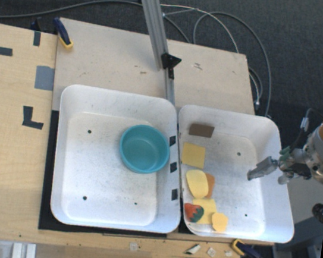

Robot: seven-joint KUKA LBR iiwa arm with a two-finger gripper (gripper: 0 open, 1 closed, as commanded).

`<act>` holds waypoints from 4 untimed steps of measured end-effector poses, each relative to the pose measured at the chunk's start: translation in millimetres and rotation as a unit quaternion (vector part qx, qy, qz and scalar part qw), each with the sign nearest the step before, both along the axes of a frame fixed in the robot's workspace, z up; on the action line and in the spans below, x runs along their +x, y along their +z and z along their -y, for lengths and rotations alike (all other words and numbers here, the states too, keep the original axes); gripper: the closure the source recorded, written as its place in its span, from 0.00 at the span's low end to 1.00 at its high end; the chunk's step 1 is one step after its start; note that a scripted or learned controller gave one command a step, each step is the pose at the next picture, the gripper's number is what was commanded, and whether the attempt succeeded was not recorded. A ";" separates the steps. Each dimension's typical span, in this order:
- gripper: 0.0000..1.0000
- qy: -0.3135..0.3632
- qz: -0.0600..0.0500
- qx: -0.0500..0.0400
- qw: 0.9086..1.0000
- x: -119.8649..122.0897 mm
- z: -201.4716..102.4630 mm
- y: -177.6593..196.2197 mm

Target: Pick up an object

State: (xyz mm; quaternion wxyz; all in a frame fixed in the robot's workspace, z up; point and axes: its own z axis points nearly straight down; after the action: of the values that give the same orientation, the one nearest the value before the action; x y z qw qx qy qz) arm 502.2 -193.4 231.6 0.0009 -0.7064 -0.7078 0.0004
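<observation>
The right bin [269, 132] holds several small objects along its left side. From back to front they are a brown block [201, 129], a flat yellow square [193, 155], a yellow and orange oval piece [199, 183], a red and green piece [193, 212] and a small yellow round piece [219, 222]. My gripper [267, 175] hangs over the right part of this bin, well to the right of these objects. It is open, with nothing between its fingers [259, 169]. A teal bowl [144, 148] stands in the left bin [72, 142].
A grey metal pole [156, 25] slants down from the top to the gap between the bins. Black cables [242, 29] loop behind the right bin. A blue and yellow clamp [63, 33] lies at the board's back left corner, and small bits lie at the front edge [210, 251].
</observation>
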 end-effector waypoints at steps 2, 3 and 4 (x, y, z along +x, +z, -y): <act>0.00 0.000 -0.002 0.000 1.000 2.8 -6.7 -46.0; 0.00 0.000 -0.003 0.000 1.000 -1.2 -13.3 -91.7; 0.00 -0.001 0.001 -0.001 1.000 -0.9 -13.5 -142.8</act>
State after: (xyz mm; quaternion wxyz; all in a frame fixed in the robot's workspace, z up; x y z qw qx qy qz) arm 501.3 -179.9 88.8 -0.0008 -0.7068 -0.7074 0.0006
